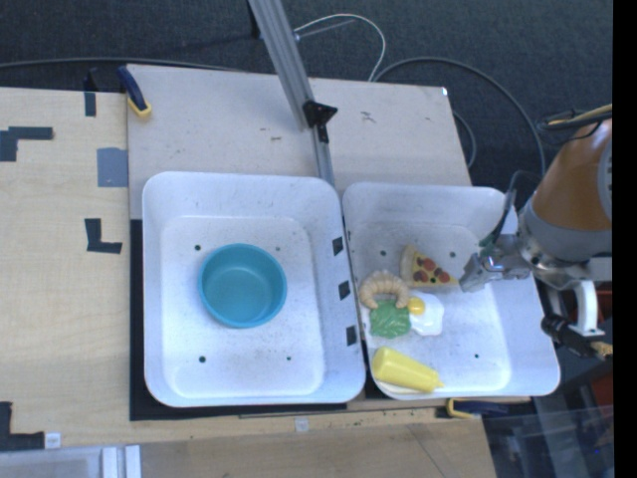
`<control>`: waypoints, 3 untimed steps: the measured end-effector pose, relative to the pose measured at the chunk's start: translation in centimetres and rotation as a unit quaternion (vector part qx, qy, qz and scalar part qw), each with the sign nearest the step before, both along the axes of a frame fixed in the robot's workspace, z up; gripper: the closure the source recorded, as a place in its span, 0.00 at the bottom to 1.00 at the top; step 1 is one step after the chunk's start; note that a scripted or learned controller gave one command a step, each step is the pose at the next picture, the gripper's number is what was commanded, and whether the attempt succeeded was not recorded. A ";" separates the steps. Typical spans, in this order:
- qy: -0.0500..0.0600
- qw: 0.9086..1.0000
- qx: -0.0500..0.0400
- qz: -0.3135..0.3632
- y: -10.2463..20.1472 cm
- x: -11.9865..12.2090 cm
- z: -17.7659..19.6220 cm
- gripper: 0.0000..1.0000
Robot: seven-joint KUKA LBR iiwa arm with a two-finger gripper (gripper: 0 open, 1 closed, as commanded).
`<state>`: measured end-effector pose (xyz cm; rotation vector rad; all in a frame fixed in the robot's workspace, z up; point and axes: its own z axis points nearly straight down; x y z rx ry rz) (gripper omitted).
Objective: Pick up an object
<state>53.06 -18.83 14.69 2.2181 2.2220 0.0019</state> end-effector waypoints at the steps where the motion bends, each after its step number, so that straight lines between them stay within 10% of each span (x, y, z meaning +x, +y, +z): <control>1: 0.000 1.000 0.000 0.000 0.1 0.0 4.2 1.00; 3: 0.001 1.000 0.001 0.003 5.6 0.6 8.1 1.00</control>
